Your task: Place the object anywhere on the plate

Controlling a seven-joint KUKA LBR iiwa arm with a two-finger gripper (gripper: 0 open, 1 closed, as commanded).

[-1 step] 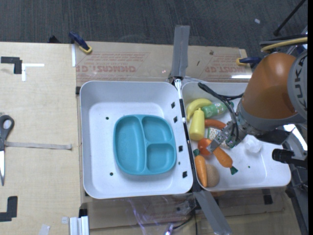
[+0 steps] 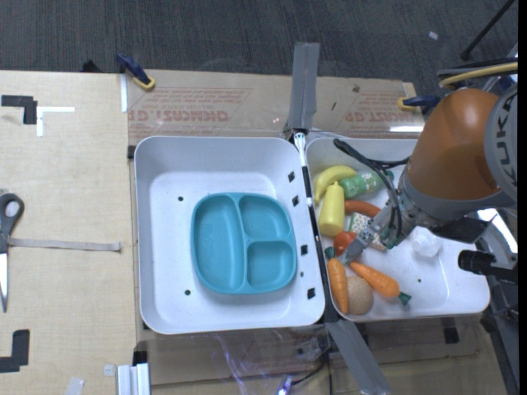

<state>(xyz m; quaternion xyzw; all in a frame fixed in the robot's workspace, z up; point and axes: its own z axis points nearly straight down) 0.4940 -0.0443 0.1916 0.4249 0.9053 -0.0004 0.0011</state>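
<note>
The plate [image 2: 244, 243], a teal dish with three compartments, lies flat in the middle of the left bin [image 2: 165, 159], with bare white floor all around it on every side, widest toward the left wall. The objects to choose from are crowded in the right bin [image 2: 461, 299]: a yellow banana [image 2: 331, 175] against the dividing wall, a pale yellow bottle [image 2: 332, 208] just below it, a green item [image 2: 361, 185] beside the banana, a carrot [image 2: 380, 281] lying at a slant, a second carrot [image 2: 337, 280] near the divider, a tan round item [image 2: 359, 296] touching it, and small red pieces [image 2: 344, 241] between them. The end effector [image 2: 368, 239] is low over this clutter, just above the slanted carrot and right of the red pieces; whether it is released or clenched cannot be told from here, and no object can be seen held in it. The arm's orange band [image 2: 453, 151] covers the bin's upper right part. The right half of that bin's floor is open, with a crumpled white scrap [image 2: 428, 245] on it.

Behind the bins, a cardboard sheet [image 2: 206, 105] carries red printing, upside down and too faint to read. On the tabletop [image 2: 66, 188] to the left lie scissors [image 2: 6, 220] at the edge, and black tape marks [image 2: 20, 105].
</note>
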